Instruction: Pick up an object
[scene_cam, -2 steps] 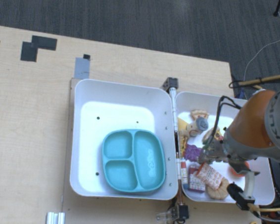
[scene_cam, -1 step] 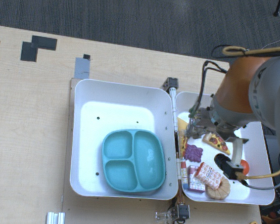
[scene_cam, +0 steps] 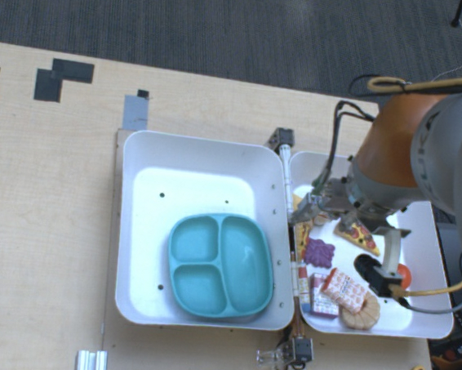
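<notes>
My gripper [scene_cam: 309, 210] hangs low over the left part of the right bin [scene_cam: 432, 242], close to the wall shared with the left bin. Just below it lies a purple bunch of grapes [scene_cam: 319, 253]. A pizza slice [scene_cam: 359, 234] lies to its right, partly under the wrist. A yellow item [scene_cam: 298, 200] peeks out at the gripper's left. Nearer the front lie a red-and-white packet [scene_cam: 345, 290], a tan round cookie [scene_cam: 362, 315] and a small striped box [scene_cam: 320, 301]. A red ball [scene_cam: 404, 275] sits at the right.
The left bin [scene_cam: 150, 172] holds a teal divided plate [scene_cam: 221, 264] toward its front right. The grey arm with its orange band [scene_cam: 396, 132] covers the back of the right bin. Black tape marks [scene_cam: 61, 78] lie on the bench at the far left.
</notes>
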Controlling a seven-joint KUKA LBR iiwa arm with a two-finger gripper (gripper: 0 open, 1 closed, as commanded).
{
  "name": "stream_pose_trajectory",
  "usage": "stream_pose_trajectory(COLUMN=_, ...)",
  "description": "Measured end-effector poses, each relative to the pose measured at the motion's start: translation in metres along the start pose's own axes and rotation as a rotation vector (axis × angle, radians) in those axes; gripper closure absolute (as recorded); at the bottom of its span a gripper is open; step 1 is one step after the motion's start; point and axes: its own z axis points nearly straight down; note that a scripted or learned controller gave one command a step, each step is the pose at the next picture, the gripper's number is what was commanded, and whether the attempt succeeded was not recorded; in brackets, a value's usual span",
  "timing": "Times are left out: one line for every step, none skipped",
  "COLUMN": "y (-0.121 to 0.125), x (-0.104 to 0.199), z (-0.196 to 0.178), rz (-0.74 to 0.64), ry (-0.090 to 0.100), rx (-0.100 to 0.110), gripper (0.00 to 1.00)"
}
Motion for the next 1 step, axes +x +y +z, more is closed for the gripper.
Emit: stream_pose_trajectory(y=0.0000, x=0.0000, z=0.0000, rz=0.000, ry=0.000, rx=0.000, gripper=0.00)
